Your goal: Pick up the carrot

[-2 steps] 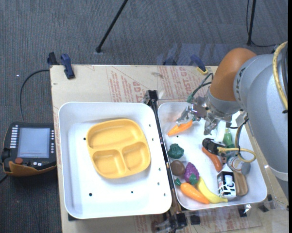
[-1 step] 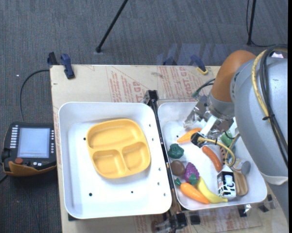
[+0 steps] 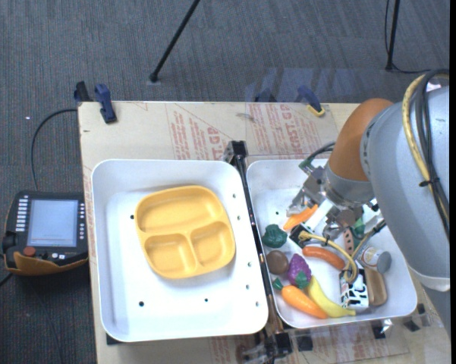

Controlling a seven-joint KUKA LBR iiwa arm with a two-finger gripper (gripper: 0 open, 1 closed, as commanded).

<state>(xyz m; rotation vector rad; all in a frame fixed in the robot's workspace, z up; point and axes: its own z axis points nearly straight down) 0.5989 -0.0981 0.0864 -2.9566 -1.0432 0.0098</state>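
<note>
A carrot (image 3: 303, 301) with a green top lies at the front of the right bin (image 3: 269, 174), beside a yellow banana (image 3: 328, 302). My gripper (image 3: 312, 209) is low in the middle of the same bin, well behind that carrot. A second orange piece (image 3: 298, 220) sits right at the gripper's tip, and I cannot tell whether the gripper holds it. The wrist and cables hide what lies just right of the tip.
The right bin also holds a green broccoli (image 3: 274, 236), a brown item (image 3: 277, 262), purple grapes (image 3: 300, 268), a red-orange sausage (image 3: 325, 256), a small can (image 3: 375, 258) and a black-and-white carton (image 3: 354, 287). A yellow divided plate (image 3: 185, 230) rests in the left bin (image 3: 114, 279).
</note>
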